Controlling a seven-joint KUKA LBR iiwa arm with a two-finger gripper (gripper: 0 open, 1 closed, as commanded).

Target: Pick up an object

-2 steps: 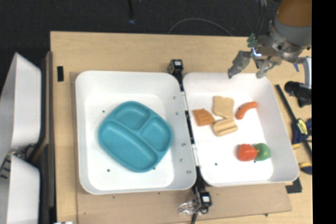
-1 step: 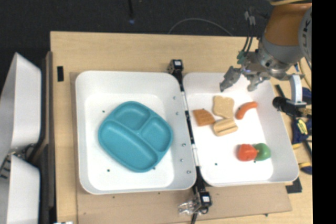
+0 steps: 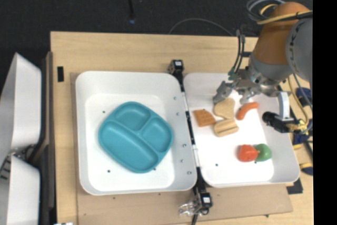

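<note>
My gripper [image 3: 233,95] hangs over the back of the right bin [image 3: 210,166], its two fingers spread open with nothing between them. Just below it lie a pale bread-shaped piece [image 3: 225,108] and an orange carrot-like piece [image 3: 247,109]. A brown toast slice [image 3: 204,117] and a tan loaf piece [image 3: 226,127] lie near the bin's middle. Toward the front right sits a red tomato [image 3: 246,153] touching a green piece [image 3: 263,152].
The left bin [image 3: 84,176] holds a teal divided plate [image 3: 136,136]. A small black clamp [image 3: 176,66] sits at the back between the bins, another fitting [image 3: 196,203] at the front. The wooden bench [image 3: 105,50] surrounds both bins.
</note>
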